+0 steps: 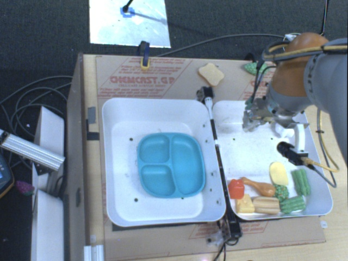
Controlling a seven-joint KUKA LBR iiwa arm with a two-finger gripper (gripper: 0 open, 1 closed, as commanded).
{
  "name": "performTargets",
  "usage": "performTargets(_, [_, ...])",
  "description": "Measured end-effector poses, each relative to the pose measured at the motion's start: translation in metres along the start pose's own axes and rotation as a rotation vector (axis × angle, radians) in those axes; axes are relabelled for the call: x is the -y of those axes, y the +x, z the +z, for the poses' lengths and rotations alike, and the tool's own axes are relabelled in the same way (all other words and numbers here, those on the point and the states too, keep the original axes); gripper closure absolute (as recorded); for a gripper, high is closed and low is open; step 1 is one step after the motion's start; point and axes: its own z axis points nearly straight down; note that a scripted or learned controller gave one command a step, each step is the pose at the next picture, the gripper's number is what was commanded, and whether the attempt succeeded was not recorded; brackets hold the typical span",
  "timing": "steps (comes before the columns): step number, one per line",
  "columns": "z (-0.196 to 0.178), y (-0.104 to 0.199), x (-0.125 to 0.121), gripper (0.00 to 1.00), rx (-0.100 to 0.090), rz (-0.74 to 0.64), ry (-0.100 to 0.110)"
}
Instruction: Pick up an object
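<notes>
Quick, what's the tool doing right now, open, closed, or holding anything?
Tool: cannot be told. It sits low over the right bin, with no object seen in it.

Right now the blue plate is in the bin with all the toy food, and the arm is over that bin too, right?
Not quite. The camera view shows the blue plate alone in the left bin. The toy food lies in the right bin, and the arm is over that one.

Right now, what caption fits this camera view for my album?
Robot arm's gripper hovers over the right bin above toy food; a blue plate sits in the left bin.
</notes>
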Motion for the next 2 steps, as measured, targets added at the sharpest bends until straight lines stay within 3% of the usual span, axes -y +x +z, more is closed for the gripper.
performTargets(1, [-0.037,0.032,0.040,1.00,0.000,0.001,0.013])
performTargets(2, [-0.036,0.063,0.024,1.00,0.000,0.001,0.013])
